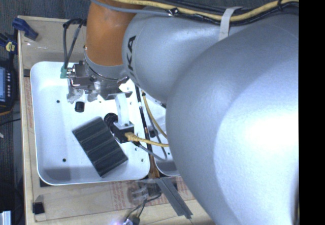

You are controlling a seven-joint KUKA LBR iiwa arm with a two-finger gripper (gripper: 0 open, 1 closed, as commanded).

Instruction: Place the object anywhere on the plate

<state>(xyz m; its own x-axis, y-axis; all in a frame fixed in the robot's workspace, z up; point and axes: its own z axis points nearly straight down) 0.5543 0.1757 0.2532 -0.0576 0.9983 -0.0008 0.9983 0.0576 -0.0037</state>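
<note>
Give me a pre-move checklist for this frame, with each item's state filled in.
1. Position: the gripper is over the left bin: ok.
2. Something held in the gripper: cannot tell.
3. The dark ribbed slab lies flat on the left bin's floor, lower in view than the gripper: ok.
4. Where the plate is: cannot tell; the arm covers most of the right bin.

Bright light, glare on the white bin (45, 117) and grey arm (228, 117), soft focus, dim surroundings
</note>
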